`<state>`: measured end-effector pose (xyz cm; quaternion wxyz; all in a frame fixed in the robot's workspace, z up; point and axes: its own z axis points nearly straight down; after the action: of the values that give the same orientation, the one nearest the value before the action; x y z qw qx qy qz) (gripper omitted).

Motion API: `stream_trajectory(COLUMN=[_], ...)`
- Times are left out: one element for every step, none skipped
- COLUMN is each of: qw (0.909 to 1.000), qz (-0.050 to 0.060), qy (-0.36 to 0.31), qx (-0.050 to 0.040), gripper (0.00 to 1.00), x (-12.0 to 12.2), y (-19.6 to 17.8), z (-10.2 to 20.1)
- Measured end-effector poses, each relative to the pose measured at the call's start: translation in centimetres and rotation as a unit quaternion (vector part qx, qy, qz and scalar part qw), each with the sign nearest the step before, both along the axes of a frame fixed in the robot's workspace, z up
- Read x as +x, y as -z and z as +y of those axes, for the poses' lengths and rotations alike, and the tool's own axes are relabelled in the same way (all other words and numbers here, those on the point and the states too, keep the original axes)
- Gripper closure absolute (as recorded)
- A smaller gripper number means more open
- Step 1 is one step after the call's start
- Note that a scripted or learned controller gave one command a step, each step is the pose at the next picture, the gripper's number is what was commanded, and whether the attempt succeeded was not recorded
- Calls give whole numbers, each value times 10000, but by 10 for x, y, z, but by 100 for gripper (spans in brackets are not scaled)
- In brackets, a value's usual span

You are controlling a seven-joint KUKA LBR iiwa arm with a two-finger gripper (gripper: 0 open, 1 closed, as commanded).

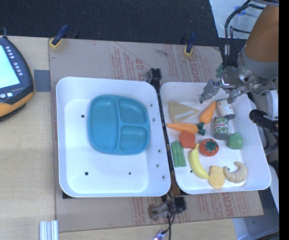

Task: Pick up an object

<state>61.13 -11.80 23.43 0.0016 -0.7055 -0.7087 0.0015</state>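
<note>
Toy foods (pixel 204 146) fill your right bin (pixel 262 176); your tool (pixel 221 92) hangs above the carrot (pixel 207 113), fingers spread, gripping nothing.

We read no text: red print on the cardboard sheet (pixel 134 64) and the can's (pixel 221 127) label are illegible.
</note>
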Motion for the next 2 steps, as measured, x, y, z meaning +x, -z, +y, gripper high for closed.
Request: stream_trajectory(qw=[10000,10000], qz=[11,-6], qy=[1,-12], qx=[-10,15], gripper=[0,0], x=[15,46], y=[96,141], z=[-52,-46])
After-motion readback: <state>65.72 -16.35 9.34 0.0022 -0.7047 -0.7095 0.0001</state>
